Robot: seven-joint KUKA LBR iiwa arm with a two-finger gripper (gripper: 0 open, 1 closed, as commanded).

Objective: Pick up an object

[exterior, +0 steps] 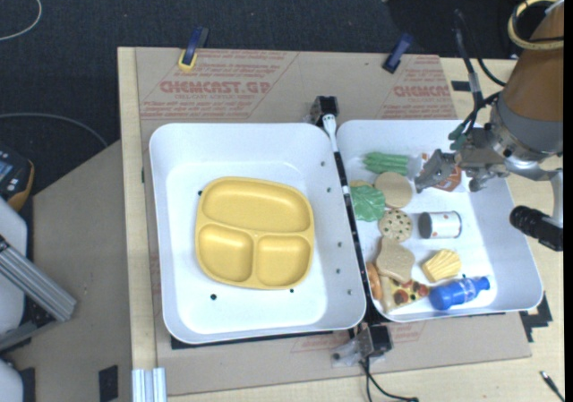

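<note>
Gripper hangs over the right bin's upper part, fingers spread apart with a small red-orange object just beneath them, while the cookie, can and blue bottle lie below

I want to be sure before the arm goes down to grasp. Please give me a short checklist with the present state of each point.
1. Gripper is over the right bin: ok.
2. Something between its fingers: cannot tell.
3. Objects within the bin to pick, such as the blue bottle and the cookie: ok.
4. Objects well separated: not ok, they crowd together.
5. Yellow tray lies in the left bin, away from the gripper: ok.
</note>
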